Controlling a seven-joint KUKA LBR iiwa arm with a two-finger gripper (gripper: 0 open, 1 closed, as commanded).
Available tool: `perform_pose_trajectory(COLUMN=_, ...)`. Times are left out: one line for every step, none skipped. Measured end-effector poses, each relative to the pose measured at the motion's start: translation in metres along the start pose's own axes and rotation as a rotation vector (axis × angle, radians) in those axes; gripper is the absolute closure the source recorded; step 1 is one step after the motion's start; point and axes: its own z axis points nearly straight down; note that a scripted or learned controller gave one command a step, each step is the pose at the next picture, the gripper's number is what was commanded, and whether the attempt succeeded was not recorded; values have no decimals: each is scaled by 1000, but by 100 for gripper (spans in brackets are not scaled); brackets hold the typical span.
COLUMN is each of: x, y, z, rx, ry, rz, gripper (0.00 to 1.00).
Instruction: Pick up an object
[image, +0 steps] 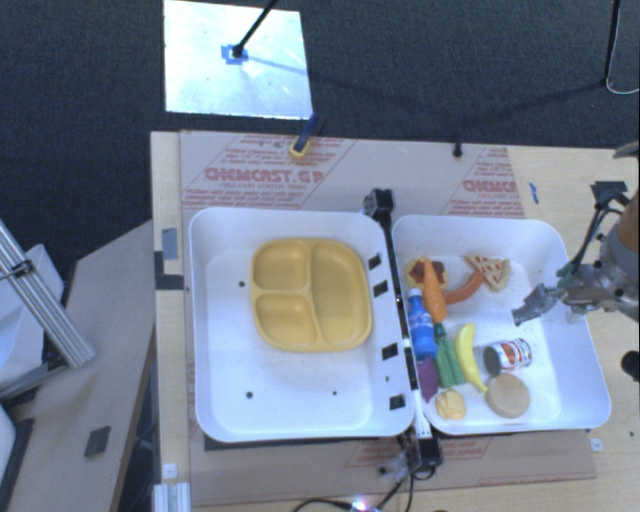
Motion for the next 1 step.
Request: perform_pose_trajectory(x=0, y=3, z=-5, rx=-10, ry=-3, rz=-3, gripper=0)
